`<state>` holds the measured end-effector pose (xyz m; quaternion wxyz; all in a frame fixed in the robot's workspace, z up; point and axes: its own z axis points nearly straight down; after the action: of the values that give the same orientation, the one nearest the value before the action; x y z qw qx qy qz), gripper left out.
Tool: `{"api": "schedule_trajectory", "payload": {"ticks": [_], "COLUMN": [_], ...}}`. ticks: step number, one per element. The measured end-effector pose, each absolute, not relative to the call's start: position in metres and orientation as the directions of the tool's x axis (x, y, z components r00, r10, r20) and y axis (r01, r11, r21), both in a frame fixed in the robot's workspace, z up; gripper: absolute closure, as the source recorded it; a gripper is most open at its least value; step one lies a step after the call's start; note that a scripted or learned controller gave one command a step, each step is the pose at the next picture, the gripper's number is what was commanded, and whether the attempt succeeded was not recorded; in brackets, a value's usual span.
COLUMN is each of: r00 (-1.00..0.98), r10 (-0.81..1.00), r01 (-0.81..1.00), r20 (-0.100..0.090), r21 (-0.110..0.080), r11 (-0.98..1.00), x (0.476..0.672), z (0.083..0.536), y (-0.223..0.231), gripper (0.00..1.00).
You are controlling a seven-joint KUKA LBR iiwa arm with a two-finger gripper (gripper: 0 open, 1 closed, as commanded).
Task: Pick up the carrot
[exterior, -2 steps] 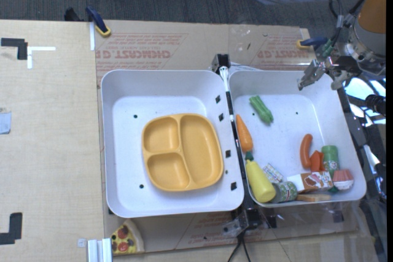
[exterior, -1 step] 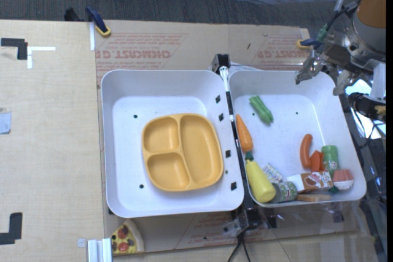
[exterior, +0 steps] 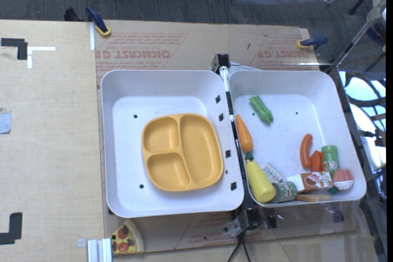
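Because the carrot point(exterior: 244, 134) lies against the right bin's point(exterior: 331, 95) left wall, access looks tight; the end effector's state I cannot tell.

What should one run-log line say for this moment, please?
carrot: right bin, against left wall, untouched | yellow bottle: just below it | divided plate: left bin | pick: not started
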<state>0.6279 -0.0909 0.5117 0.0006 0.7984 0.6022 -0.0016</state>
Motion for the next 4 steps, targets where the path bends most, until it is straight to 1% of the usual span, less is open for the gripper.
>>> {"api": "schedule_trajectory", "payload": {"ticks": [1, 2, 3, 4], "r00": [0.523, 0.789, 0.784, 0.785], "r10": [0.852, 0.615, 0.62, 0.62], "r01": [0.852, 0.615, 0.62, 0.62], "r20": [-0.004, -0.004, -0.009, -0.009], "r21": [-0.002, -0.001, -0.003, -0.004], "r11": [-0.523, -0.789, -0.784, -0.785], "x": [0.66, 0.66, 0.662, 0.662], "z": [0.507, 0.54, 0.546, 0.546], "y": [-0.114, -0.117, -0.116, -0.116], "gripper": [0.0, 0.0, 1.0, 0.0]}}
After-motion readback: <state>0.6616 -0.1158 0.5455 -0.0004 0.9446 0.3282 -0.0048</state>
